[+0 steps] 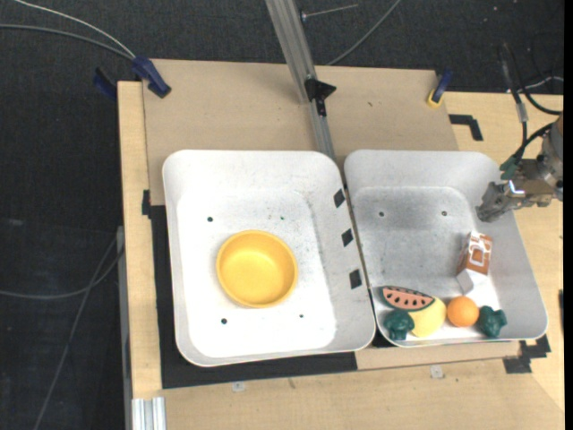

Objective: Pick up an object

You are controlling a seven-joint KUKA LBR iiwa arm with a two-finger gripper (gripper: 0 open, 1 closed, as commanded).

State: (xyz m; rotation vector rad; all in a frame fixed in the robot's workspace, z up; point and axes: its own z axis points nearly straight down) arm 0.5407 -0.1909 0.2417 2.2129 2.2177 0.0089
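The bench (233,106) carries two shallow white bins side by side. The left bin (192,240) holds a yellow bowl (257,267), sitting upright near its centre. The right bin (430,177) holds the small objects, all collected toward its near right corner.

The gripper (495,202) is at the right edge of the right bin, just above the rim, well apart from the bowl and near but clear of the small objects. At this size and angle its state, open or closed, cannot be determined; nothing is visible held in it.

Candidate objects, in descending size: a watermelon slice (408,297), lying flat; a yellow fruit (431,317), possibly a lemon, touching the slice; a small carton (476,254) with orange and white faces, standing apart from the cluster and nearest the gripper; an orange (462,312), just beside the yellow fruit; and two green pieces (491,321), one at each end of the cluster, whose type is unclear.

Judged step: approach, before any grasp. No object is lifted; all rest on the bin floor.

Next move, as a judgement: select one target, position above it, and descend. The carton is isolated and gives clear access on its sides. The clustered fruit sits against the bin wall, so a descent there risks striking the rim or a neighbouring item.
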